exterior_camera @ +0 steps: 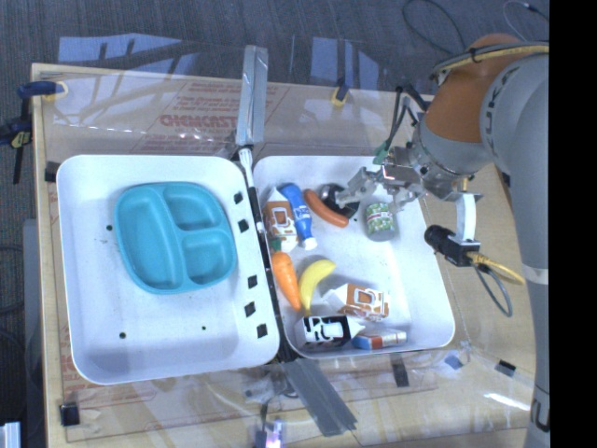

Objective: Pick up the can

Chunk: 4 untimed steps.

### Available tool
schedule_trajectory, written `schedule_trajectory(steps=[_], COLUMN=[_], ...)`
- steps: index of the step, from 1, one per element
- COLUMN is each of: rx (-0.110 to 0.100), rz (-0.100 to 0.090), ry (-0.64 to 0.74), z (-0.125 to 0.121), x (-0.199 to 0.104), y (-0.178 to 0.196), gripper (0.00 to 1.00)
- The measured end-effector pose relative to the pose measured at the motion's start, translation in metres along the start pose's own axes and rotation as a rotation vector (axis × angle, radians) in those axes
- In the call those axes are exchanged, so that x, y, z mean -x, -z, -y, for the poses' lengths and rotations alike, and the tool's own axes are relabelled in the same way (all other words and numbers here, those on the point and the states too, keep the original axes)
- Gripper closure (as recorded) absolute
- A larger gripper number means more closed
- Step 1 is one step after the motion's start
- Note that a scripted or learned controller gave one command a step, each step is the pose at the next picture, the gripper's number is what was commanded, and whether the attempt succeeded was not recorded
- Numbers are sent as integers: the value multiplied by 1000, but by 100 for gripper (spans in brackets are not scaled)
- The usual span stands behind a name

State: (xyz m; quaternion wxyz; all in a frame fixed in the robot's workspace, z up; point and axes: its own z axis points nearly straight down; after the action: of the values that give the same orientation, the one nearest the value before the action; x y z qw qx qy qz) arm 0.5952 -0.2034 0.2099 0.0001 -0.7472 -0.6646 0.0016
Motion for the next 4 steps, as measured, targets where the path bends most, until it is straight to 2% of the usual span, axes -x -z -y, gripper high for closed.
schedule_trajectory(steps=[2,4], rx=[1,-6], rz=[0,-3], ry=[-52,-181], z=[-23,-13], x=[-2,-2], y=[-46,-46], gripper=[0,0])
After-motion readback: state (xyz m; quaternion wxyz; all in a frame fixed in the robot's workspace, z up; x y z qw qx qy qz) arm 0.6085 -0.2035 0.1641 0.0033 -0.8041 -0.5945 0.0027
